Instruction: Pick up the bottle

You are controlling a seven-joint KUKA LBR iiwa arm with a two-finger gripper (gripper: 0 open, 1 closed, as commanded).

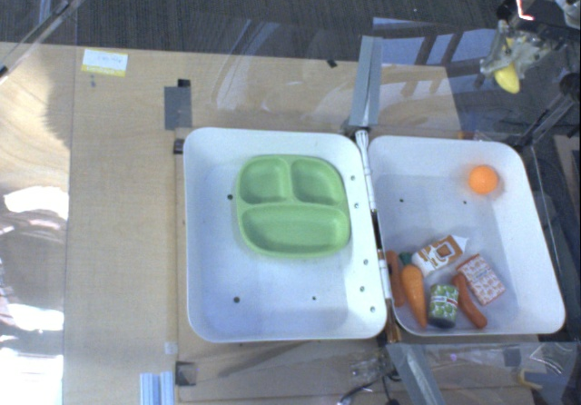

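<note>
The bottle, white with a brown label, lies on its side in the right bin, near the front among other items. My gripper is raised at the far upper right, beyond the right bin's back corner and well away from the bottle. A small yellow object sits between its fingertips.
Around the bottle lie an orange carrot, a green can, a red-patterned packet and a sausage. An orange ball rests at the right bin's back. The left bin holds a green divided plate.
</note>
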